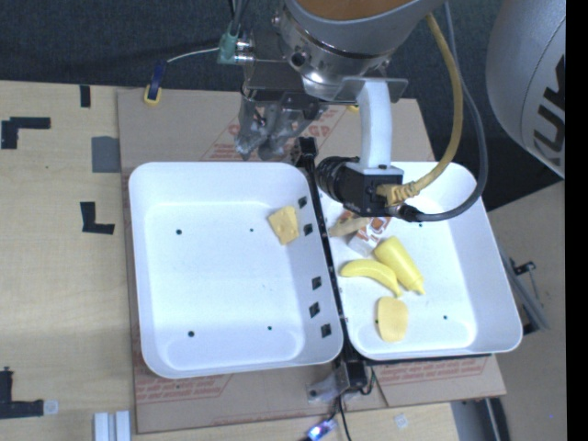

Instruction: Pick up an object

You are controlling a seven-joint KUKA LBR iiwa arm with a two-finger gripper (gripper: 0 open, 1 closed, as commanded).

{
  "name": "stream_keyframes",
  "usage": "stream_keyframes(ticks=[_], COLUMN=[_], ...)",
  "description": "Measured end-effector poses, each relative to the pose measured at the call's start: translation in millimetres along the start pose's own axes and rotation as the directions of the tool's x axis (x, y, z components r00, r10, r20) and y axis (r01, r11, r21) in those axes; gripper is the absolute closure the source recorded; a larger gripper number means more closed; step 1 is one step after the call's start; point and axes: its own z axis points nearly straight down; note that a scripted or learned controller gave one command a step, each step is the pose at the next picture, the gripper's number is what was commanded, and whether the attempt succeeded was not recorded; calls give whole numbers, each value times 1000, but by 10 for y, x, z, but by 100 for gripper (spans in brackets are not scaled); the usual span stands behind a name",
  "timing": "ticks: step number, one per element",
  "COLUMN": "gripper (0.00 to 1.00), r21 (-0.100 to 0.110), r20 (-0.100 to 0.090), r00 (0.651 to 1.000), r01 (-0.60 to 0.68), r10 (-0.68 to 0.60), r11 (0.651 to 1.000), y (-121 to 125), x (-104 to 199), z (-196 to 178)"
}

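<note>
Two shallow white bins sit side by side on the bench. The left bin (184,274) holds a single pale yellow wedge-shaped piece (285,225), lying close to the wall it shares with the right bin (478,310). The right bin carries the rest of the stock: a yellow banana (369,273), a yellow pepper-like piece (401,264) touching it, a rounded pale yellow piece (392,320) just below them, and a small tan and white item (360,229) partly under the arm's hardware.

The arm's wrist is positioned over the far edge of the bins, above the dividing walls. The gripper (268,138) hangs beyond the rear rim of the left bin, over the brown board rather than over any object. Nothing is visible between its fingers. Whether they are spread or pressed together cannot be determined; the metalwork there is too cluttered and blurred.

Assessment: no pick is in hand. The gripper's placement outside both bins suggests a transit or standby pose. The wedge is the nearest candidate, but its closeness to the bin wall may crowd one finger. The banana and pepper touch, so a grasp there risks disturbing both.
</note>
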Motion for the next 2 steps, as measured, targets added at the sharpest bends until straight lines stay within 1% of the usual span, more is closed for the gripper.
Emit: stream_keyframes(ticks=[1, 2], gripper=[100, 100], r21=[-2, -3], r20=[-1, 0], r00=[1000, 1000], r01=[0, -1], r10=[0, 1], r11=[1000, 1000], y=[18, 158], x=[63, 88], z=[0, 0])
